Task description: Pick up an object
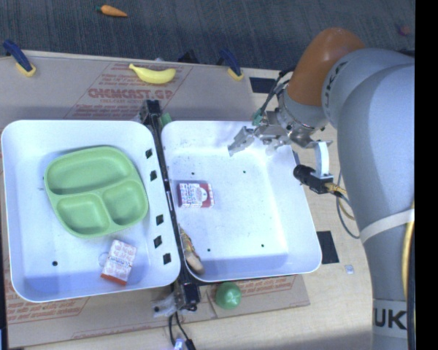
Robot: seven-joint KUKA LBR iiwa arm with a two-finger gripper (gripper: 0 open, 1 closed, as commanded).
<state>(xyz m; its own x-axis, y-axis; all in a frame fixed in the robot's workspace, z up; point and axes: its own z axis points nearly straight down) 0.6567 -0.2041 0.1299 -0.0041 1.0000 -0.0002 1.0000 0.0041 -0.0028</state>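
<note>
My gripper [239,141] hangs over the far part of the right bin [277,217], near its back wall, open with nothing between its fingers. A red and white packet [195,194] lies flat on the right bin's floor, to the left of and nearer than the gripper and apart from it. A small brownish object [191,254] rests against the right bin's left wall near the front corner. In the left bin [22,195] sit a green compartment plate [95,190] and a small orange and white box [119,260].
A yellow banana [153,73] lies on the cardboard behind the bins. A green ball [228,295] sits in front of the right bin. Black clips run along the divider between the bins [160,195]. The grey arm [365,137] fills the right side.
</note>
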